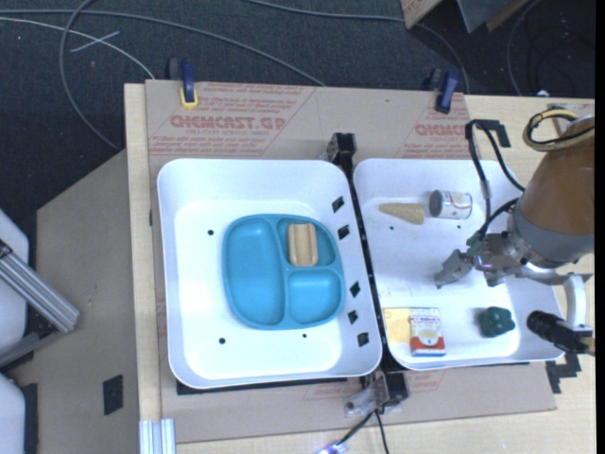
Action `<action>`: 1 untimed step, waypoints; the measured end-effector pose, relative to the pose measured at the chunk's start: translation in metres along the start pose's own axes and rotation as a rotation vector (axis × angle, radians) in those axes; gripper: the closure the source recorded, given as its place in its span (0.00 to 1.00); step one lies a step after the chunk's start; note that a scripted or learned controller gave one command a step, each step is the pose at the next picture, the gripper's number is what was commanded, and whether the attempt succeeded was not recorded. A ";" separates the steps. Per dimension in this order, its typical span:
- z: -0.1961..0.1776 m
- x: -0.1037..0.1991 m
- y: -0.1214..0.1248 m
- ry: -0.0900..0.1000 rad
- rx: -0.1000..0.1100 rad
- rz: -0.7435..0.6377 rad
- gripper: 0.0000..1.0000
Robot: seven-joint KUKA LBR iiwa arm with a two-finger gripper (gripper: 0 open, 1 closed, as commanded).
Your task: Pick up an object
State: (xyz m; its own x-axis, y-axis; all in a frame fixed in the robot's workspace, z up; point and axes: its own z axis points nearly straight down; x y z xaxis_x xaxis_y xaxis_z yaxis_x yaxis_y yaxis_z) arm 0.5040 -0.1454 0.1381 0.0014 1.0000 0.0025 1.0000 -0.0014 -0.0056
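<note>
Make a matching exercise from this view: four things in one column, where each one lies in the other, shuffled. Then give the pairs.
Things:
1. blue divided tray
2. tan block
3. dark green object
4. small can

Places:
A. near right corner of the right bin
B. far side of the right bin, lying on its side
C. middle of the left bin
D. in an upper compartment of the tray

Pairs: 1-C, 2-D, 3-A, 4-B

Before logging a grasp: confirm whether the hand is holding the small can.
No: the small can lies apart near the right bin's far wall, while the hand hovers nearer the bin's middle.
</note>
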 end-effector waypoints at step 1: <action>0.053 0.001 -0.001 0.001 0.001 -0.001 0.00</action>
State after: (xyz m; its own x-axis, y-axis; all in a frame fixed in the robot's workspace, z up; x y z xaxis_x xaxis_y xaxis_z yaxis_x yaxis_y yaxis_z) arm 0.5029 -0.1446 0.0850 0.0004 1.0000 0.0032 1.0000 -0.0004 -0.0069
